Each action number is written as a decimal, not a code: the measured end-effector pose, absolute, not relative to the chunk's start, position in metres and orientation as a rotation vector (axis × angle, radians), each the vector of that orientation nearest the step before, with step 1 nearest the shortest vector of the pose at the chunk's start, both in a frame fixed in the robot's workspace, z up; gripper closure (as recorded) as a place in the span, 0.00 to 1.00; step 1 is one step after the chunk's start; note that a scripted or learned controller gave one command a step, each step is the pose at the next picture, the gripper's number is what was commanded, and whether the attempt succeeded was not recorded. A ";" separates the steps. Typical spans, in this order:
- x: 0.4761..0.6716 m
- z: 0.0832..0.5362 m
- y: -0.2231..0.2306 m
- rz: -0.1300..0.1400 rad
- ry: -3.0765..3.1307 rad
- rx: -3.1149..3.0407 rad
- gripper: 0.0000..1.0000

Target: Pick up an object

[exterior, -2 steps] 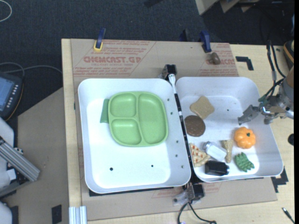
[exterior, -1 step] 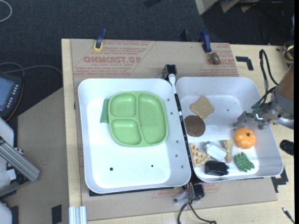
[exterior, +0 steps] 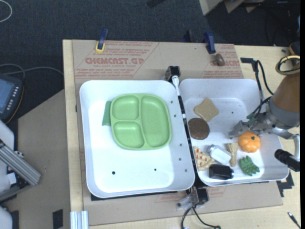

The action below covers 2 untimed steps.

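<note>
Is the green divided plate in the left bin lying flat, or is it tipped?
Flat. The green divided plate lies right side up on the left bin floor, all three compartments facing the camera.

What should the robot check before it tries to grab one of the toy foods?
1. Tool is over the right bin, where the toy foods lie: ok.
2. A target is close: the orange pumpkin sits right beside the tool: ok.
3. Tool open wide enough for a grab: cannot tell.
4. Room around the pumpkin: the green toy and a pale stick-shaped piece lie close by, so a grab may bump them: not ok.
5. Easier targets with room around them: the bread slice and brown round patty lie flat: ok.
</note>
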State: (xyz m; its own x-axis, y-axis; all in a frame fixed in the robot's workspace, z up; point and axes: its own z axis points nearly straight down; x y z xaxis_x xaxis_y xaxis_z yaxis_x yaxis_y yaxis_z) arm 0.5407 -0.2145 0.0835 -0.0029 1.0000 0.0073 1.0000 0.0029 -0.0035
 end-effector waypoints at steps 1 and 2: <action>0.540 0.095 -0.216 -0.002 -2.221 -2.217 1.00; 0.540 0.158 -0.219 -0.003 -2.226 -2.226 1.00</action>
State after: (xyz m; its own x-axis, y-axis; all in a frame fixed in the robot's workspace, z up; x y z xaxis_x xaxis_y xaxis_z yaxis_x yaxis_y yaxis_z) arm 0.5396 -0.2186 0.1583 -0.0001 1.0000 -0.0033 1.0000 0.0001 0.0058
